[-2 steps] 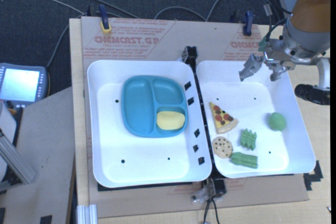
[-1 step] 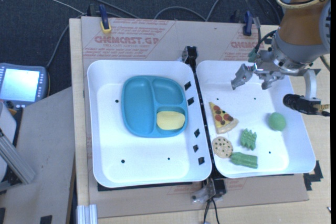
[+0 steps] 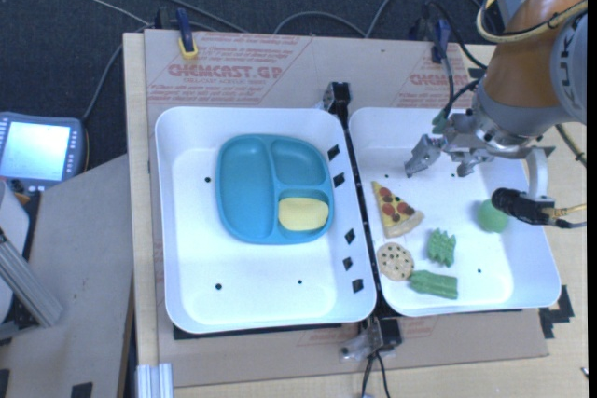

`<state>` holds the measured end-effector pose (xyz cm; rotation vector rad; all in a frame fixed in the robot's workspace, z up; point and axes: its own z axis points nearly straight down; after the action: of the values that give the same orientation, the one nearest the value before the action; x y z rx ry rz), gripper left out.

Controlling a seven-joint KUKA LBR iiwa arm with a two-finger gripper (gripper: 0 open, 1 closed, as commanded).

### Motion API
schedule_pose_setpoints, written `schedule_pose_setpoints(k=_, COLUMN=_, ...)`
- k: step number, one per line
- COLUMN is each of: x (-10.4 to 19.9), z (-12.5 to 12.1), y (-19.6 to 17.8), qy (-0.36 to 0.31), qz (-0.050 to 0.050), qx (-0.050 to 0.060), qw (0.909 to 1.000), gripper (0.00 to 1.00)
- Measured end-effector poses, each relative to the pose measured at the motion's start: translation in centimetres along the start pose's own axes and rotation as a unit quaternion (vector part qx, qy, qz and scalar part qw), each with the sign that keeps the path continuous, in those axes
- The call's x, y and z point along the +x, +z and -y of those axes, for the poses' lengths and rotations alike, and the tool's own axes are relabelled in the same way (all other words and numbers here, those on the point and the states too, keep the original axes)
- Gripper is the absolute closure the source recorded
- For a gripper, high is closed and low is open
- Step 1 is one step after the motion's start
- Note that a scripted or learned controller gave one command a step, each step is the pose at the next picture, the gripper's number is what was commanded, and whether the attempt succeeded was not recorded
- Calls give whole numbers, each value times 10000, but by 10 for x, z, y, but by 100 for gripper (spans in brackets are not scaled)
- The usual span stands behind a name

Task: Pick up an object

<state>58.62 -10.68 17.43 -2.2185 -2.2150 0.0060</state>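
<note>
The claw [image 3: 446, 156] hangs over the upper part of the right bin [image 3: 532, 289], its two fingers spread apart with nothing between them, so the pick looks not yet begun. All the candidates lie loose on the right bin's floor: a toy pizza slice [image 3: 395, 209] just below and left of the claw, a round cookie [image 3: 395, 262] beneath it near the divider, a small green leafy piece [image 3: 441, 247], a longer green vegetable piece [image 3: 434, 283] by the bottom rim, and a green ball [image 3: 492, 216] to the right, partly covered by a black fitting; what that fitting is I cannot say for sure.

The left bin [image 3: 177, 200] holds a blue divided plate [image 3: 252, 191] with a yellow piece [image 3: 303, 213] in its lower right compartment.

For room, the pizza slice looks the best bet: bare floor lies above and to its right. The cookie sits close to the divider wall, and the long green piece near the lower rim, so a finger could strike the wall there. The two green pieces lie near each other.
</note>
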Motion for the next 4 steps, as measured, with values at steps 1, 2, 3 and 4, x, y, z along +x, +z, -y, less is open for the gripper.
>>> schedule_pose_setpoints(k=1, x=4, z=-4, y=62, qy=-7, qz=-2, qx=-5, qw=10000, gripper=0)
schedule_pose_setpoints(k=2, x=4, z=-6, y=47, qy=-2, qz=2, qx=-38, qw=10000, gripper=100)
schedule_pose_setpoints(k=3, x=4, z=-7, y=3, qy=-12, qz=13, qx=-62, qw=10000, gripper=100)
schedule_pose_setpoints(k=4, x=8, z=-16, y=-56, qy=-18, qz=14, qx=-73, qw=10000, gripper=100)
